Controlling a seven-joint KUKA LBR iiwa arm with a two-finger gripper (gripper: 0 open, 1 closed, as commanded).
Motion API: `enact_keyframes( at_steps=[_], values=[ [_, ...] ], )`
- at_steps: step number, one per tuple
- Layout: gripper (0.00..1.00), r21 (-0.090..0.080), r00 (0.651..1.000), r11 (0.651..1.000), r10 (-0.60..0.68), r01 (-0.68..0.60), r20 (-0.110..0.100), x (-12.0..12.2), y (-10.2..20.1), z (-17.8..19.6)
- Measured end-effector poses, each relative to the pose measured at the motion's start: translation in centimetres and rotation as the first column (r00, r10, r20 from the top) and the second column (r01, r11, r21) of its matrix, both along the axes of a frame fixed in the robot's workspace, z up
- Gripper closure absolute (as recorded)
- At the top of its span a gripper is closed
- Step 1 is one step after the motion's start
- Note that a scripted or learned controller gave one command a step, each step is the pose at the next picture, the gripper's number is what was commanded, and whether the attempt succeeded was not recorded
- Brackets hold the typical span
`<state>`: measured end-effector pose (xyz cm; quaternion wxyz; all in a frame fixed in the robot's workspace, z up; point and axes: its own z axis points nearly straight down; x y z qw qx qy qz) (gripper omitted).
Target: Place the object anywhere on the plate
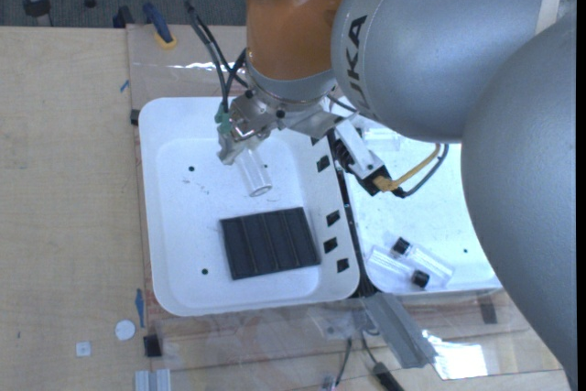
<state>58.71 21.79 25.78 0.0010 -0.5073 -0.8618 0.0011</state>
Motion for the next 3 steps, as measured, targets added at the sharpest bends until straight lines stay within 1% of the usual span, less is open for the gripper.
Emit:
enact_keyframes(
  at_steps=[1, 2, 3],
  values=[
    [1.00, 0.001, 0.986, 0.986, 0.168, -0.168, 0.008, 3.7, -0.7, 2.7],
    [1.00, 0.001, 0.994, 0.994, 0.108, -0.108, 0.001, 3.1, -0.5, -1.9],
    [1.00, 0.000, 1.000, 1.000, 0.019, -0.019, 0.000, 1.2, -2.2, -3.6]
  ],
)
